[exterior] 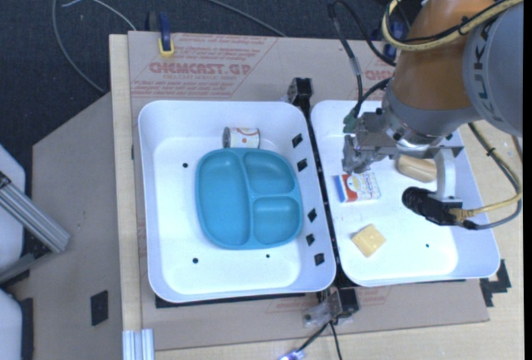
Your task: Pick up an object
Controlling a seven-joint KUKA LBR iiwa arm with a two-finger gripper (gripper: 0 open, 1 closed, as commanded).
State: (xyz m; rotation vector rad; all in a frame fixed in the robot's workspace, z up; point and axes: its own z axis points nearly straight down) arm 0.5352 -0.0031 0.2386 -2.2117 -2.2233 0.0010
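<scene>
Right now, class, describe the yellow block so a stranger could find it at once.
Find the right bin, where the arm reaches in. Near its front sits the yellow block, alone on bare white. Unlike the red-and-white card behind it, it is plain, pale yellow and squarish.

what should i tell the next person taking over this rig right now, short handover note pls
Pincer: low over the right bin, just above the small red and white card; grip state cannot be told.
Right bin: the card, a yellow block, a tan piece partly under the arm.
Left bin: blue divided plate, small can behind it.
Done: arm is positioned over the card.
Left: nothing seen lifted yet; grasp and raise an object.
</scene>
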